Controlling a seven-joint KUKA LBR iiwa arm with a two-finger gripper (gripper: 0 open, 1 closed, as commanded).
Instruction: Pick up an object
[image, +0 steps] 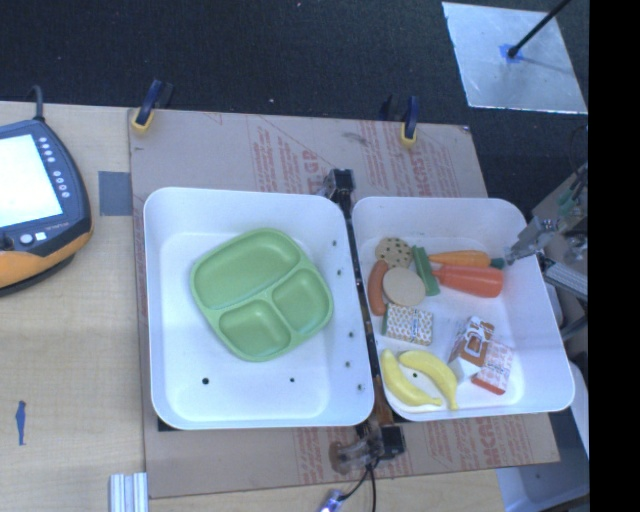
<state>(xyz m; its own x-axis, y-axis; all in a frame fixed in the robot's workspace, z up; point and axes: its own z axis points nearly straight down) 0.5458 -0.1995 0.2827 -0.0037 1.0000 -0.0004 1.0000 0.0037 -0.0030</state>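
Green tray (262, 293) in left bin (170, 300), toy food heaped in right bin (545, 330).
Banana (425, 375) near front: light, stiff, slick; best pinched across the middle. Gripper (528, 243) at far-right rim; spread or pressed, cannot tell.

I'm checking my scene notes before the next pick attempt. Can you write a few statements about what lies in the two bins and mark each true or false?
1. The green divided plate lies in the left bin. True.
2. The banana lies in the left bin. False: it is in the right bin, near its front edge.
3. The carrot lies at the back of the right bin. True.
4. The gripper holds the banana. False: it is at the right bin's far right side, beside the carrot's end, away from the banana.
5. The plate has three compartments. True.
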